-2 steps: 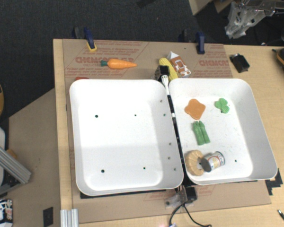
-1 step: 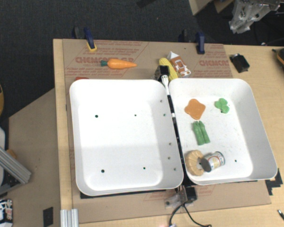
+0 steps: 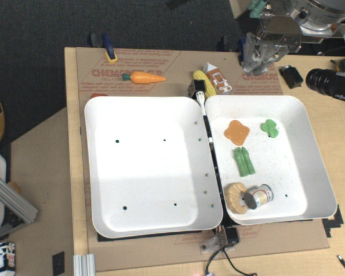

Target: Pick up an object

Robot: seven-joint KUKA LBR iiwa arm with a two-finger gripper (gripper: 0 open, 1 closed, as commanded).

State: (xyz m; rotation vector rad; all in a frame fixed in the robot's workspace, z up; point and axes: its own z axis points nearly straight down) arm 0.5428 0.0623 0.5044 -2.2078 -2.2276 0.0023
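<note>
- your arm comes in at the top right of the view, with the jaws hanging over the cardboard sheet behind the right bin, outside both bins.
- you cannot tell whether the jaws are wide or narrow; the view is too blurred there, and nothing is seen between them.
- in the right bin you have an orange flat piece near the back left, a small green leafy piece to its right, and a green bundle of stalks just in front of the orange piece.
- at the front of that bin a round tan disc lies touching a small silver can on its side.
- the left bin lies beside the right one, their inner edges meeting.
- on the cardboard behind the left bin you see a toy carrot; further right, at the bins' back corners, a yellow item and a small brown and white packet lie close together.
- all the objects are well apart from the jaws.
</note>
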